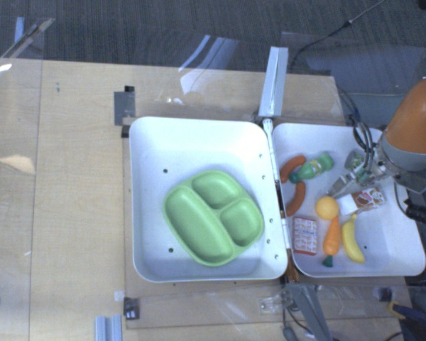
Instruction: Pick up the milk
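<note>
Our gripper sits low over the milk; its grasp we cannot tell. Crowding lemon and banana risk a misgrab.

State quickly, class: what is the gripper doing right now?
Gripper: low in the right bin, beside the milk carton; open or shut cannot be told.

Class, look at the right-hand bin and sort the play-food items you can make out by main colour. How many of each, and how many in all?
Red or brown-red: 3, two sausages and a packet
Yellow: 2, a lemon and a banana
Orange: 1, a carrot
Green: 1, a bottle
White: 1, a milk carton by the gripper
Total: 8
</note>
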{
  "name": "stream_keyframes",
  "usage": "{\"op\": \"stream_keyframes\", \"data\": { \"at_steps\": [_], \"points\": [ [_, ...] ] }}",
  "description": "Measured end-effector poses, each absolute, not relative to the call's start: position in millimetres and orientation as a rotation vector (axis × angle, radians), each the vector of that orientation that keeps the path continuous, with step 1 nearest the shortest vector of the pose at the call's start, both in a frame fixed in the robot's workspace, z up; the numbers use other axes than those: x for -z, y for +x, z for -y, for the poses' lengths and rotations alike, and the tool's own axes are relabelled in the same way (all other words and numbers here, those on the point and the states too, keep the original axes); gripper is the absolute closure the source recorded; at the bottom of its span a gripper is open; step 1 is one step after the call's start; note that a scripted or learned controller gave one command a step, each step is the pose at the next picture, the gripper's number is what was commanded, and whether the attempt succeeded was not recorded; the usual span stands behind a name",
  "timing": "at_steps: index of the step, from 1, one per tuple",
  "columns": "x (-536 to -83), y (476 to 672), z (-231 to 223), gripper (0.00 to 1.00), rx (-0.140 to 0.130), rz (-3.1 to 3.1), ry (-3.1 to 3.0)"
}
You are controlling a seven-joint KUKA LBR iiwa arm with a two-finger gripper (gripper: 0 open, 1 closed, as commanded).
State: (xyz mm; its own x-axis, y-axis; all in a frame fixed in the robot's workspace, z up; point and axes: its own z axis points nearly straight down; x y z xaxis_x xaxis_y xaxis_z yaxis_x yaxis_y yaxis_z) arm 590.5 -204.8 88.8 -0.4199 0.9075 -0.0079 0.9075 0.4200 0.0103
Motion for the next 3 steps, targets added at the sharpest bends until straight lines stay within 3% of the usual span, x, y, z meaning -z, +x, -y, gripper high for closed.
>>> {"op": "stream_keyframes", "data": {
  "at_steps": [1, 2, 3],
  "points": [
    [-161.1, 558.9, 205.3, 0.00, -0.005, -2.732, 1.530],
    [-88.4, 597.2, 205.0, 0.00, -0.007, -2.497, 1.889],
    [-141.3, 560.9, 205.5, 0.00, -0.004, -2.680, 1.623]
  ]
}}
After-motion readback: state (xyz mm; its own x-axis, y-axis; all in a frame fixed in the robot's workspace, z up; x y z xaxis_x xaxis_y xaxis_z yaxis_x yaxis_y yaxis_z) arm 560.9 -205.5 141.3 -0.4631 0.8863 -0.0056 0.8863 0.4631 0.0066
